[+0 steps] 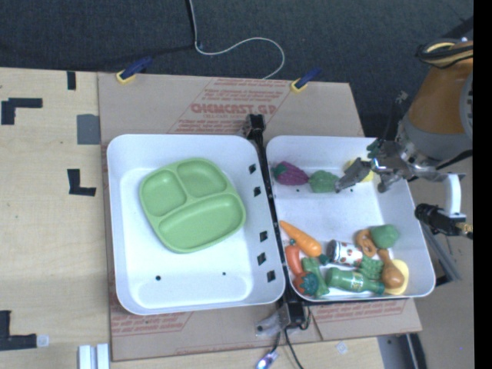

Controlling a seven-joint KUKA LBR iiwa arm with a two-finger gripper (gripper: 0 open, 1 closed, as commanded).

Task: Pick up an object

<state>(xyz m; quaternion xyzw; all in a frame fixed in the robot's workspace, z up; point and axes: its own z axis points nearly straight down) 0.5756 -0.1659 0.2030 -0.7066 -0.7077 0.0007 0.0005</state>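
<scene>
Crowded against the 6 o'clock wall of the right bin (400, 206), a heap of toy food lies nearest the lens: an orange carrot (300, 239) at the heap's 10 o'clock edge, a green bottle-shaped piece (355, 281) along the bottom, a small white can (347, 254) above it, a green lump (384, 235) and an orange-yellow fruit (395, 275) toward 3 o'clock. Farther back in the same bin, near its 11 o'clock corner, a purple vegetable (290, 174) rests just beside a dark green one (323, 181), the two apart from the heap. At the bin's 2 o'clock side the grey arm (438, 106), its orange band uppermost, reaches in from 3 o'clock, and its end effector (360, 171) hangs low over the bin floor just at 3 o'clock of the dark green vegetable; the fingers look spread with nothing between them, though the dark metal blurs there, and a yellow item (361, 163) partly hidden behind them cannot be made out. At 9 o'clock, the left bin (131, 206) holds a green divided plate (192, 204) lying flat toward its 12 o'clock half. Both bins sit on brown cardboard (231, 102) on the desk (46, 206).
</scene>
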